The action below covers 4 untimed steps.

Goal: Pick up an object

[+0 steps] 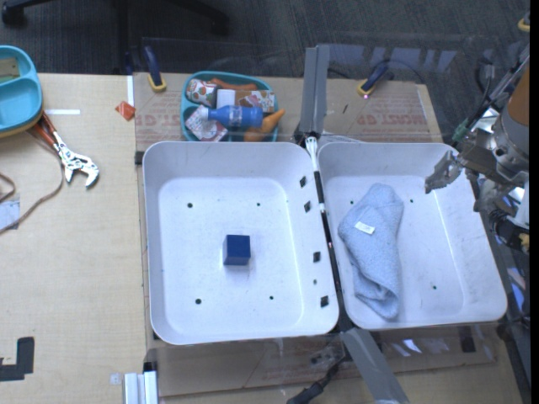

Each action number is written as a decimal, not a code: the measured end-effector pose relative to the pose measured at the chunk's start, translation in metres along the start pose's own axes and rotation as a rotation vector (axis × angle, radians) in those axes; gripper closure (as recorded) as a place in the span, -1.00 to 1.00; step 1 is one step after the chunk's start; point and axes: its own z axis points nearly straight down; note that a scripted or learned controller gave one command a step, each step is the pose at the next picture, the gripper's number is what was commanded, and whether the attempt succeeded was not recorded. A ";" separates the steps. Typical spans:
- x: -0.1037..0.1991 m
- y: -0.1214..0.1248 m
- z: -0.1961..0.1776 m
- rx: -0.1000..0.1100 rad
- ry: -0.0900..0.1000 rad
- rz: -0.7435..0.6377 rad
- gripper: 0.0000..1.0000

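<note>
My tool (444,175), open and empty, hovers at the right bin's (472,310) far-right edge; towel (376,247), block (237,249) unpicked.

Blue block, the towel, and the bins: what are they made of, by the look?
Blue block: hard, matte, sharp edges; probably foam, plastic or painted wood. Towel: soft light-blue terry-like cloth, crumpled folds, sewn tag. Bins: smooth white moulded plastic, slight sheen, rounded rims.

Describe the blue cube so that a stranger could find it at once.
Look at the left white bin of the two side-by-side bins. Near its middle sits the blue cube, small and dark blue. The right white bin holds a crumpled pale blue cloth instead.
</note>
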 end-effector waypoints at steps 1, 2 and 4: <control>-0.019 -0.015 0.002 0.003 0.000 0.195 -1.00; 0.047 -0.064 -0.012 0.003 0.000 0.284 -1.00; -0.009 -0.030 0.030 0.001 0.000 0.362 -1.00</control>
